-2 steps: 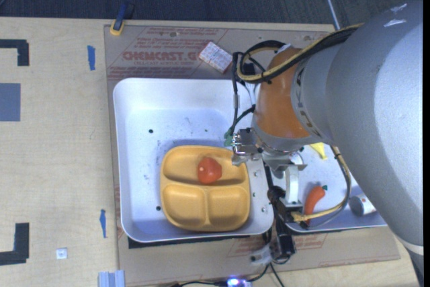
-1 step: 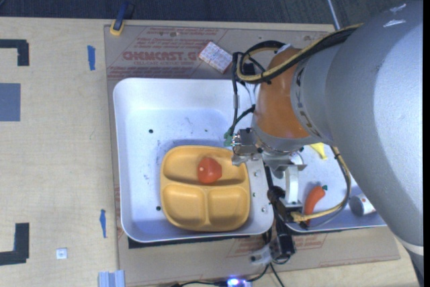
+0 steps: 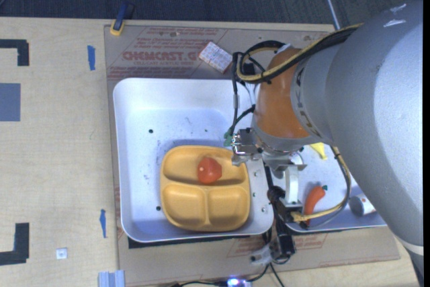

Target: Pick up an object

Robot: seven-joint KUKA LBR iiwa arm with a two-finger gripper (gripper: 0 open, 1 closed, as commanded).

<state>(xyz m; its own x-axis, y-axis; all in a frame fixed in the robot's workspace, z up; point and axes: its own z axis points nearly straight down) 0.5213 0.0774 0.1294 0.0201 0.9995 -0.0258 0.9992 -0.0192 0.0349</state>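
Hand (image 3: 272,168) of the grey arm, set low over the shared edge of the two bins; whether it is apart or together cannot be told from this slant, because the wrist with its orange band covers it from above. No object can be seen in its grasp. Just beside the hand, at its 9 o'clock, a red round fruit (image 3: 209,170) lies in the long upper compartment of a yellow divided tray (image 3: 205,201). The tray rests in the lower half of the left bin (image 3: 148,117), toward the hand's 8 o'clock. At the hand's 4 o'clock, near but apart, a toy carrot (image 3: 314,198) lies tilted in the right bin (image 3: 336,215). A small yellow piece (image 3: 320,151) sits at about 2 o'clock and a pale piece (image 3: 359,205) farther out at 4 o'clock. Both bins stand on the wooden worktop (image 3: 54,144). Judged progress: the approach appears made, with the fruit and the carrot the nearest candidates; the closing, the lift and proof of a hold are all left to do.
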